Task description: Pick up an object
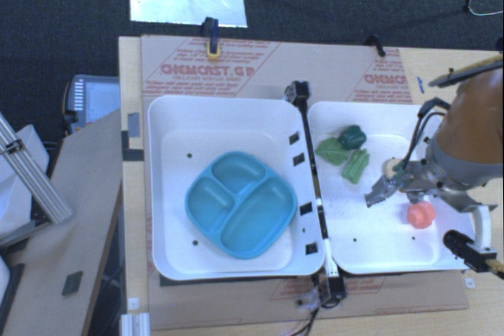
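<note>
In the right bin (354, 248) lie a dark green toy (351, 137), a light green piece (331, 153) and a ridged green piece (356, 166), close together near the bin's far left. A pink-red round object (420, 215) rests at the bin's right side. A small pale object (390, 167) sits just left of the wrist. My gripper (381, 193) hangs over the middle of the right bin, between the green pieces and the pink object, with nothing seen between its fingers.
The left bin (181, 130) holds a blue divided plate (240, 203). A black divider (309, 177) with clips runs between the bins. The arm (472, 130) covers the right bin's far right corner. Cardboard lies under both bins.
</note>
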{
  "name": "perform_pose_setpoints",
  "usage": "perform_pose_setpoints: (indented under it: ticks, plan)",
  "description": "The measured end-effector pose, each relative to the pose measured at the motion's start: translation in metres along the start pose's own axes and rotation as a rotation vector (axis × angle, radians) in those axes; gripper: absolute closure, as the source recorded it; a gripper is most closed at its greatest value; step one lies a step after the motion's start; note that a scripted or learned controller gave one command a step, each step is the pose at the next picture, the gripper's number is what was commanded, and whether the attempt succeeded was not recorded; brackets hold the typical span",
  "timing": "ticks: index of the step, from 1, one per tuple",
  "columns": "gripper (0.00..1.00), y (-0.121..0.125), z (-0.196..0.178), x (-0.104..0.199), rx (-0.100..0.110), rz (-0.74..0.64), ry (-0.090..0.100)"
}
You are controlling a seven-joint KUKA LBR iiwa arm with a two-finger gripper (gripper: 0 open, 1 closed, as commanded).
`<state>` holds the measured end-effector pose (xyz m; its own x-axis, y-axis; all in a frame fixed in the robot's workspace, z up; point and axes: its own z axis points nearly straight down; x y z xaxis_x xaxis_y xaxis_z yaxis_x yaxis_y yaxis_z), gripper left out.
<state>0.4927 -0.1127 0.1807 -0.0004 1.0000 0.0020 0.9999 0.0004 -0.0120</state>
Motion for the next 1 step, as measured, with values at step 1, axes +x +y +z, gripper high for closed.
perform_pose_setpoints:
  ticks: [1]
  plan:
    - [0.00, 0.0030, -0.0057, 0.0002, -0.012, -0.002, -0.002]
